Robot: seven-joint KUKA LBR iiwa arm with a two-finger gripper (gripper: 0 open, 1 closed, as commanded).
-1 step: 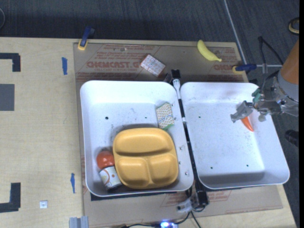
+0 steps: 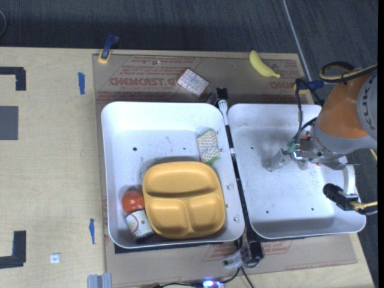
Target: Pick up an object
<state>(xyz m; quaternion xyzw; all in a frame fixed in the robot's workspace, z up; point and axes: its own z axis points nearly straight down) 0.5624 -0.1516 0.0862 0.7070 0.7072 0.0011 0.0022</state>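
The hand [image 2: 277, 159] hangs low over the right bin [image 2: 264, 221], at about nine o'clock from the orange-banded wrist; whether it is open or closed I cannot tell, and nothing is visibly held in it. The things worth picking all lie in the left bin [image 2: 120, 125]. A yellow divided tray [image 2: 183, 198] fills its six o'clock half, lying flat. Touching the tray's rim at about eight o'clock is a small bottle with an orange cap [image 2: 135, 213], on its side. At the tray's one o'clock, near the wall between the bins, sits a small patterned packet [image 2: 208, 145].

The tray looks like stiff, smooth plastic, light but too wide to span; its raised rim or a divider ridge is probably the only hold. The bottle looks rigid and round, likely to roll, so a grip across its body suits best. The packet seems soft and light, easy to pinch.

On the tabletop beyond the bins lie a banana [image 2: 263, 65] and a small card [image 2: 192, 81].
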